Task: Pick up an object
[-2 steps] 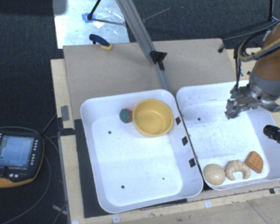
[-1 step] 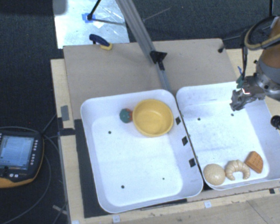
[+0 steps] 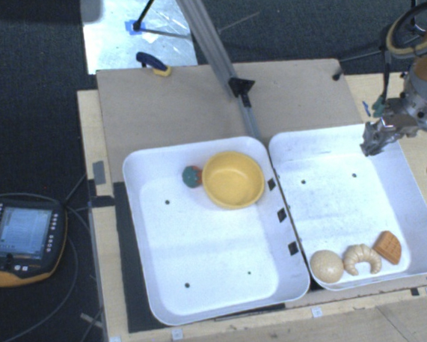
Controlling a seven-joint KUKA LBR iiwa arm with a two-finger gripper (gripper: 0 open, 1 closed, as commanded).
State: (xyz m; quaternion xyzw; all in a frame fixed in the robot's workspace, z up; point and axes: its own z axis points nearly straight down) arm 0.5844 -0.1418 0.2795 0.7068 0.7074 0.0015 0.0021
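**Desk:** What sits where on the bench?

**Photographer:** Two shallow white bins side by side. The left bin [image 3: 208, 272] holds a round yellow bowl [image 3: 233, 179], smooth and glossy like plastic, mouth up, near its far right corner. Touching the bowl's left side is a small dark teal ball [image 3: 191, 177].

**Desk:** And the right bin [image 3: 336, 192]?

**Photographer:** Three pieces of toy food in a row along its near edge: a pale, rounded bun [image 3: 327, 266] at the left, a tan croissant [image 3: 362, 258] in the middle, and an orange-brown waffle-like square [image 3: 387, 247] with a gridded face at the right. The croissant's long axis runs left to right, its two tips curling toward the near rim. The square is tilted, one corner pointing toward the bin's far side.

**Desk:** The arm?

**Photographer:** It reaches in from the right, gripper [image 3: 370, 142] over the right bin's far right corner, well apart from the food row. Whether the fingers are spread or closed cannot be told; nothing is visibly held.

**Desk:** Any readable writing?

**Photographer:** None legible. A grey and orange control pendant [image 3: 21, 238] with a lit screen lies on the dark floor at left
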